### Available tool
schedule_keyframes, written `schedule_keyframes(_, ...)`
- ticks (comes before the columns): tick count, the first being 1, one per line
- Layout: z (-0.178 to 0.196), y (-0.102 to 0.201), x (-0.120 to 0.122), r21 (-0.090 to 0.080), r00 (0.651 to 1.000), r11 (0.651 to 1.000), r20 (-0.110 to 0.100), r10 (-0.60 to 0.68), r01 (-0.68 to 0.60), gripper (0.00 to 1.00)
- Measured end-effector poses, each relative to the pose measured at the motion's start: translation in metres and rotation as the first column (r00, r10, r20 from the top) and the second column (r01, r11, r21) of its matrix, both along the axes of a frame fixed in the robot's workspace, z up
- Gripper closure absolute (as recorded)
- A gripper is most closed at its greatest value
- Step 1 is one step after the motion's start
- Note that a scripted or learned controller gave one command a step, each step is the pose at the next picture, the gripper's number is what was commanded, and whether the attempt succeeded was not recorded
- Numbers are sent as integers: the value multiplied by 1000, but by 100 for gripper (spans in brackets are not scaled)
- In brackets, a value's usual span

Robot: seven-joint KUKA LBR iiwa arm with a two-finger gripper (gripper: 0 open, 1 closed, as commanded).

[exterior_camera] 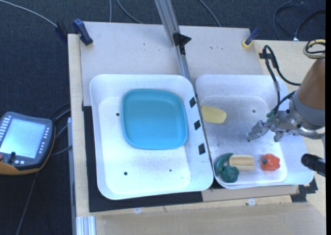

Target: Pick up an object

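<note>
Two white bins sit side by side on the bench. The left bin (pixel 103 125) carries a blue square plate (pixel 154 119) lying flat toward its far-left part, well apart from anything loose. The right bin (pixel 232 87) holds all the candidates for picking. A pale yellow piece (pixel 213 114) lies against its left wall, about halfway along. Along the near edge runs a row: a green vegetable-shaped toy (pixel 226 167) at the near-left corner, a tan block (pixel 242 162) just beside it and seemingly touching, then a red tomato-like toy (pixel 269 162) a little apart, toward the near-right corner.

The gripper (pixel 265 129) hangs over the right half of this bin, between the yellow piece and the near row, closest to the red toy. Its jaws look spread, with one pale finger (pixel 255 132) angled left, and nothing sits between them.

By my reading, the approach step is in hand: no object is chosen or gripped yet. The next move calls for shifting toward the near edge, centring over one object, likely the red toy, then descending with the jaws straddling it, clear of the bin wall and the tan block.
</note>
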State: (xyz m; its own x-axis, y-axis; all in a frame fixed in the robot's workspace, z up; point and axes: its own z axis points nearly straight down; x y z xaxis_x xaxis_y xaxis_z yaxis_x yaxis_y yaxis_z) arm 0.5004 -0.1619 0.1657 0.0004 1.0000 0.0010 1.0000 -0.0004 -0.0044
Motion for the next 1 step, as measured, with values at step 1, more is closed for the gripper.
schedule_keyframes(1, -52, -10, -3, 0, 1000, 1000, 0, 0, 0, 0)
